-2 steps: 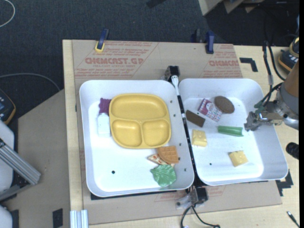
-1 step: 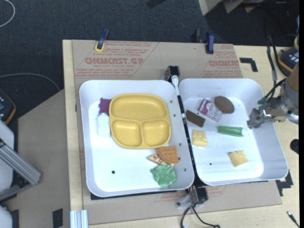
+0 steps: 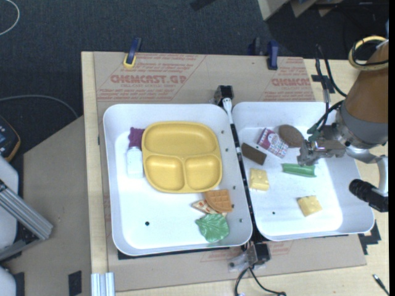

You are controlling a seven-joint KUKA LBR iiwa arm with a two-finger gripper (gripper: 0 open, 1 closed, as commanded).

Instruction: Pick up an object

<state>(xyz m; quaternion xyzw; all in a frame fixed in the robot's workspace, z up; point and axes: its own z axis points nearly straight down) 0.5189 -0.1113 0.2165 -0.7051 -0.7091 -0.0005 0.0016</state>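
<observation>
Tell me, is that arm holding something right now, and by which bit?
It cannot be told. The tool is low in the right bin, just above the green piece and beside the brown oval, but nothing shows between its tips.

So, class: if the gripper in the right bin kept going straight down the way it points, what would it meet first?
Most likely the green stick, which lies just under the gripper on the right bin's floor. Depth is hard to judge from this slanted view, so it could instead land on bare floor beside the stick.
</observation>
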